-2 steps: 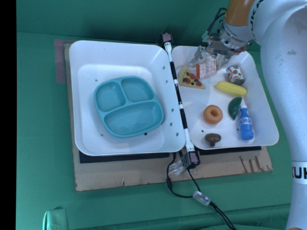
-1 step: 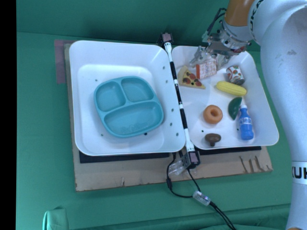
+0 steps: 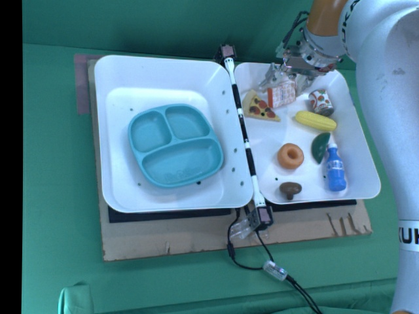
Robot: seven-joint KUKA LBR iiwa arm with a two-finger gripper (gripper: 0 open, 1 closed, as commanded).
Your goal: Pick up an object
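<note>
Grey KUKA arm with orange band (image 3: 330, 5) reaches in from the right, and its 2-finger gripper (image 3: 283, 77) sits at the far end of the right shallow white bin (image 3: 366, 175). The gripper is right on top of a small red-and-white carton-like box (image 3: 281, 94). The box looks to be up against the fingertips, but the metal fingers and the box blur together, so I cannot tell how the jaws stand or whether the box is between them. No grasp confirmed.

Judgement on progress: approach looks done and the gripper is at a candidate object. Grasp and lift are not shown as done. Nothing is visibly raised clear of the bin.

Other pickable items, all lying in the right bin:
- toy pizza slice, yellow with red dots (image 3: 260, 106), just beside the box, near the divider
- small round white-and-red patterned cup (image 3: 321, 101), on the other side of the box
- yellow toy corn cob (image 3: 315, 121), near the cup
- dark green curved piece (image 3: 320, 147), touching the blue plastic bottle with white cap (image 3: 335, 168)
- orange ring donut (image 3: 290, 156), mid-bin
- brown mushroom-shaped piece (image 3: 291, 190), near the front edge

Left shallow white bin (image 3: 111, 77) holds 1 teal plastic plate with 3 compartments (image 3: 175, 145), well apart from the gripper.

Left to do, as judged: secure 1 object between the fingers and raise it off the bin floor.
</note>
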